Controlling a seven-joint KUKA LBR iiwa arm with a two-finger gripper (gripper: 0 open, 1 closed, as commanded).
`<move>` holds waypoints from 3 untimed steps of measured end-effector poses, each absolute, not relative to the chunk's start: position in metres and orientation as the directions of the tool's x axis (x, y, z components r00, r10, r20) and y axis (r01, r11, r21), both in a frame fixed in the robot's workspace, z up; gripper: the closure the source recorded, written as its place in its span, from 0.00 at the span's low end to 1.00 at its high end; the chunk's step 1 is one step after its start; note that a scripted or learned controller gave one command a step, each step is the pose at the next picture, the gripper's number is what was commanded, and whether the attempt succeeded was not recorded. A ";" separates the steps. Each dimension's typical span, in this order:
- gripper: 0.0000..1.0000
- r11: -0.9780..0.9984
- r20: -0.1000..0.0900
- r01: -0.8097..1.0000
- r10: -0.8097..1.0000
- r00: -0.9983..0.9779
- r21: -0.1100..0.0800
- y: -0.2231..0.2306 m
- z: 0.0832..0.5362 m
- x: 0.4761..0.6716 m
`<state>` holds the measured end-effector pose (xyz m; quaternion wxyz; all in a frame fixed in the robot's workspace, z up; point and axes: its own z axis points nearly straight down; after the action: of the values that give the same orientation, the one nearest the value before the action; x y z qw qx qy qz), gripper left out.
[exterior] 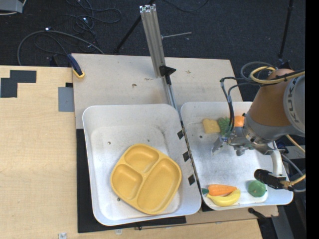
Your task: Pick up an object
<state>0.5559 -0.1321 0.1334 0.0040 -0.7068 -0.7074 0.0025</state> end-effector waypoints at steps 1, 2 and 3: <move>0.00 0.000 -0.001 1.000 1.000 0.000 0.002 -0.133 0.102 0.557; 1.00 -0.005 0.001 1.000 1.000 0.005 -0.006 -0.134 0.108 0.555; 1.00 -0.001 0.000 1.000 1.000 0.001 0.001 -0.137 0.151 0.558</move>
<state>0.5581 -0.1372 0.1507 -0.0006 -0.7076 -0.7066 -0.0004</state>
